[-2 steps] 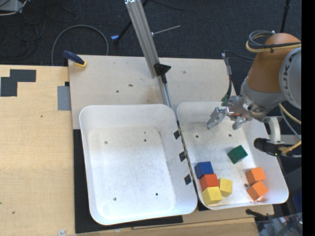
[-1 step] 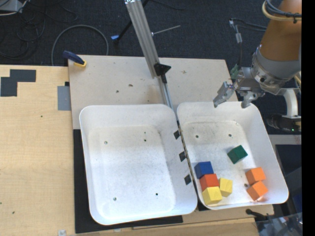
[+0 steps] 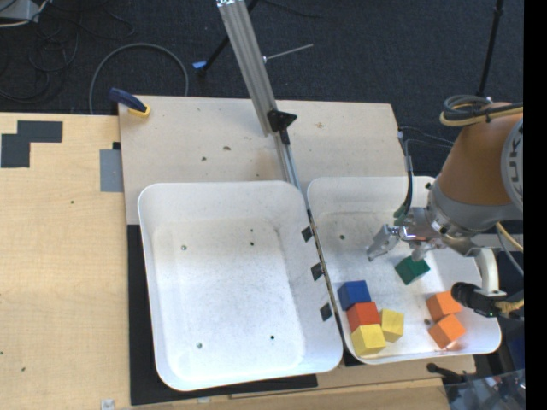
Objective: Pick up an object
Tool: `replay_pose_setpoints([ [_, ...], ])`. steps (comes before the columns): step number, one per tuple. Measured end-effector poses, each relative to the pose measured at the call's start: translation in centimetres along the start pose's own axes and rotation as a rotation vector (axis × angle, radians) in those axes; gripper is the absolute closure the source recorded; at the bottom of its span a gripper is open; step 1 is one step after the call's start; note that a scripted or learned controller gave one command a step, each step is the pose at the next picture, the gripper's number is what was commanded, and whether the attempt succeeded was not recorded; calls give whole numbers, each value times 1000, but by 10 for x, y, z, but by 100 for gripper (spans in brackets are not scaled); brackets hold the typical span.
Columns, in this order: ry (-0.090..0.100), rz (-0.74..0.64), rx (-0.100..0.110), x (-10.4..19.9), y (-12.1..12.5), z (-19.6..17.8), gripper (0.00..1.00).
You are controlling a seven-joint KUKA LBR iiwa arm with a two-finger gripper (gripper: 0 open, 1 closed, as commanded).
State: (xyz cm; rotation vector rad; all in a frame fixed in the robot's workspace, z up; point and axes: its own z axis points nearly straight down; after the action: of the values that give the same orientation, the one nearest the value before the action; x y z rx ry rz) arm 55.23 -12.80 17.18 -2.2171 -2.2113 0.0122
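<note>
My gripper [image 3: 398,248] hangs over the middle of the right bin [image 3: 359,196], with its fingers spread open and nothing between them. A green block [image 3: 412,270] lies tilted on the bin floor just below and to the right of the fingers; I cannot tell whether one finger touches it. Toward the bin's front lie a blue cube [image 3: 354,294], a red cube [image 3: 363,315] and two yellow cubes [image 3: 369,340] [image 3: 392,324], packed close together. Two orange cubes [image 3: 443,304] [image 3: 447,332] sit at the front right corner.
The left bin [image 3: 171,229] stands beside the right one, the two divided by a rim with black clips [image 3: 315,271]. A slanted aluminium rail [image 3: 253,67] rises behind the bins. The arm's orange band [image 3: 479,165] looms over the right bin's right side.
</note>
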Motion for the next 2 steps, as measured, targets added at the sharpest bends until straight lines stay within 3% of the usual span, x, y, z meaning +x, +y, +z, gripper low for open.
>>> replay_pose_setpoints([
  [1,-2,-4,-13,24,51,82,0],
  [2,-2,-5,-11,-38,105,42,0],
])
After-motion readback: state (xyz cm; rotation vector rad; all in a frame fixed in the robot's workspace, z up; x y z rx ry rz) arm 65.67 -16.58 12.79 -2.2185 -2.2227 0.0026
